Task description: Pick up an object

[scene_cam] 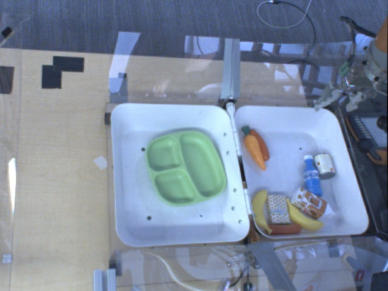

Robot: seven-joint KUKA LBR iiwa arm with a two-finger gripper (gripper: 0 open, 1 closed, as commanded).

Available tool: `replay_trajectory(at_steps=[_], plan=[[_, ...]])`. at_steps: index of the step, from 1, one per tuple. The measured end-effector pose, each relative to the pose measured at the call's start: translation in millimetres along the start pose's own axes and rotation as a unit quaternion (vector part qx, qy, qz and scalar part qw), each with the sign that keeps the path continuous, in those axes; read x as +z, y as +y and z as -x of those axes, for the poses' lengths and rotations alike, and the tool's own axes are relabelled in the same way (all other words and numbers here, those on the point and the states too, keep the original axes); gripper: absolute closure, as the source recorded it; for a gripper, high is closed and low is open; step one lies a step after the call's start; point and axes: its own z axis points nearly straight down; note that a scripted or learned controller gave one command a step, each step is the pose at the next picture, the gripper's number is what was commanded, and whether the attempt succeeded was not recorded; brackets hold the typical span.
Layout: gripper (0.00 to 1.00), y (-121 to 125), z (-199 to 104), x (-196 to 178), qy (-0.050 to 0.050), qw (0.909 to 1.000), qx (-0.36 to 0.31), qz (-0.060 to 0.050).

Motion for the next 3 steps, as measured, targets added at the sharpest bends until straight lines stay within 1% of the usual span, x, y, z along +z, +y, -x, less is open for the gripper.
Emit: replay_trajectory(at_steps=[1, 2, 3], plan=[[0.0, -29.8, 3.9, 151.3, 0.0, 0.9942, -0.108, 0.0], [0.0, -90.8, -1.3, 170.7, -0.001, 0.9892, -0.147, 0.003], [1.0, -87.6, -3.4, 158.3, 0.0, 0.989, -0.148, 0.007]])
